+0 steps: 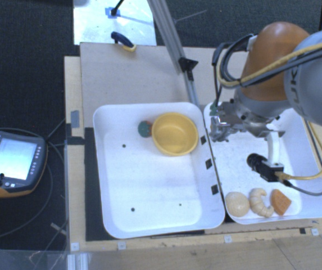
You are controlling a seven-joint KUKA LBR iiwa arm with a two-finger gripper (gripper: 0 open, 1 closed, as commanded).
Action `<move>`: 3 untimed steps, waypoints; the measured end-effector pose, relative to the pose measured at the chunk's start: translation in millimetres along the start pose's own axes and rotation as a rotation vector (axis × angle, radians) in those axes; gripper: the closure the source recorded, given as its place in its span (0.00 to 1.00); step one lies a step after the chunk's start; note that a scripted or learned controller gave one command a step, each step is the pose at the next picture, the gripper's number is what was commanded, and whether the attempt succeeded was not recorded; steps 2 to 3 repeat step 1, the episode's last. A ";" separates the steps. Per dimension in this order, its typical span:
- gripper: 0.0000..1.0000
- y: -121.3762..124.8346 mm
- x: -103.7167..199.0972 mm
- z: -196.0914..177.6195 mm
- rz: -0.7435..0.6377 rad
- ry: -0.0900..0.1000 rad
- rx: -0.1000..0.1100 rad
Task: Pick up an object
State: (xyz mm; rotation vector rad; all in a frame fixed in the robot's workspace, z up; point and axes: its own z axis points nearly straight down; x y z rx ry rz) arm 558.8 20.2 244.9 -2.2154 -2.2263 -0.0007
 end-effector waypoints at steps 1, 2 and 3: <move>1.00 5.3 57.8 16.5 0.000 0.000 0.000; 1.00 5.3 57.8 16.5 0.000 0.000 0.000; 1.00 5.3 57.8 16.5 0.000 0.000 0.000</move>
